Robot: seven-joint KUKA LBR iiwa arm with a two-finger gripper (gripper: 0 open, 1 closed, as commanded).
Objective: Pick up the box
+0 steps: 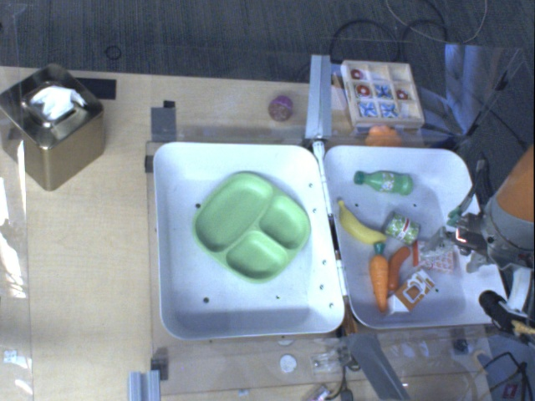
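Observation:
The box [415,290] is small, orange-brown and white, and lies near the front of the right bin [435,167], just right of a carrot [379,280]. My gripper [459,235] reaches in from the right edge and hovers over the right side of that bin, up and to the right of the box. A pale red-and-white packet [440,261] lies between the gripper and the box. Nothing shows in the gripper's grasp.
The right bin also holds a green bottle [384,181], a banana [359,226] and a small can [402,226]. A green divided plate [252,224] lies in the left bin. A game board [382,95] and a tissue box [55,126] stand outside the bins.

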